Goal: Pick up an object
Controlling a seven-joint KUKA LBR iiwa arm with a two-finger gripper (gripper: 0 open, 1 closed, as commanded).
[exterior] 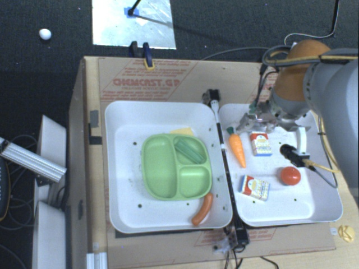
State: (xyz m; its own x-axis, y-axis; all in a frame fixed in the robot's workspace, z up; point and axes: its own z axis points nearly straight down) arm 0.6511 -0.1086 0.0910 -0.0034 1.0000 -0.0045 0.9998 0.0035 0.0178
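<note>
Left bin (pixel 126 209): shallow, white, smooth plastic with rounded corners; it holds a plate and two loose food pieces.
Green plate (pixel 162 175): pale green, glossy, rounded, split into three compartments (one tall on the left, two smaller on the right); it sits mid-bin.
Green vegetable (pixel 190 149): darker green, long and ridged, lying slantwise in the plate's upper right compartment.
Yellow slice (pixel 182 131): flat and pale, on the bin floor just behind the plate's far edge, partly hidden by it.
Sausage (pixel 202 210): orange-brown, smooth, slightly curved, on the bin floor against the plate's near right corner.
Right bin (pixel 291 209): same white plastic, set edge to edge with the left one; four objects lie apart on its floor.
Carrot (pixel 238 150): orange, tapered, green at the far end, close to the bin's left wall.
Upper carton (pixel 260 144): small box, red and white print, just right of the carrot.
Lower carton (pixel 254 187): similar box, lying tilted nearer the front.
Tomato (pixel 290 176): red, round, shiny, right of the lower carton.
Gripper (pixel 255 119): metallic, over the right bin's far left part, just beyond the upper carton; whether it is open or closed cannot be told, and no object is seen in its grasp.
Arm (pixel 331 83): grey with an orange band.
Cardboard sheet (pixel 151 80): brown with red print, under both bins.
</note>
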